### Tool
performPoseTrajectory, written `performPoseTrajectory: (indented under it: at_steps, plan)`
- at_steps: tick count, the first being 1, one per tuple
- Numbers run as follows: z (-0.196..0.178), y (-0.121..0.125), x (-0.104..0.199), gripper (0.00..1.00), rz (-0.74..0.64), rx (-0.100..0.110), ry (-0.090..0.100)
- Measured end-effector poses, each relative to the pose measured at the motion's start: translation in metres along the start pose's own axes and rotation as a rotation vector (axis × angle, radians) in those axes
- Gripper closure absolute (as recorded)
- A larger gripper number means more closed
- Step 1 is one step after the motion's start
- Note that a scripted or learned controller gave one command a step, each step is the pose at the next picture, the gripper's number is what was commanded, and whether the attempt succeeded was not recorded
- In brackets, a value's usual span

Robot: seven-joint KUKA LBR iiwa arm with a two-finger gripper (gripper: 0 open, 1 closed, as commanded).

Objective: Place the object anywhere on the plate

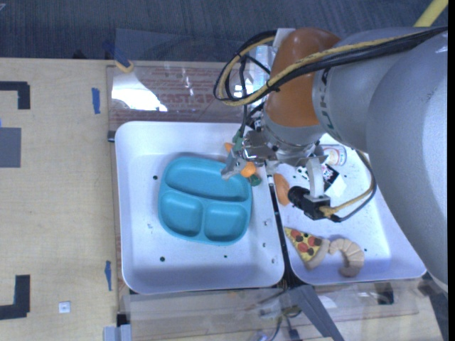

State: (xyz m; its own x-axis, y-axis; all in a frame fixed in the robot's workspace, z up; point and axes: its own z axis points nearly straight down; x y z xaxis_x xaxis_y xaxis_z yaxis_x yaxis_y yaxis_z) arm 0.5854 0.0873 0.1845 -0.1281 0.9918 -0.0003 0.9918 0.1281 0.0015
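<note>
A blue divided plate (202, 203) lies in the left bin (135, 212). My gripper (239, 160) hangs over the plate's upper right rim, close to the wall between the bins. A small orange toy carrot (247, 170) with a green tip sits between its fingers, an orange end showing on either side of them. The gripper is shut on the carrot. The wrist and its cables hide the bin's back right corner.
The right bin (398, 254) holds a pizza slice (306, 245), a tan croissant (348, 255), an orange piece (282, 189) by the dividing wall and a white and red item (333, 155) partly under the arm. The big grey arm covers the upper right.
</note>
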Motion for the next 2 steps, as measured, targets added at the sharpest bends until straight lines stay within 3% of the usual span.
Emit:
performPoseTrajectory:
  at_steps: [2]
  plan:
    - [0.0, 0.0, 0.0, 0.0, 0.0, 0.0, 0.0]
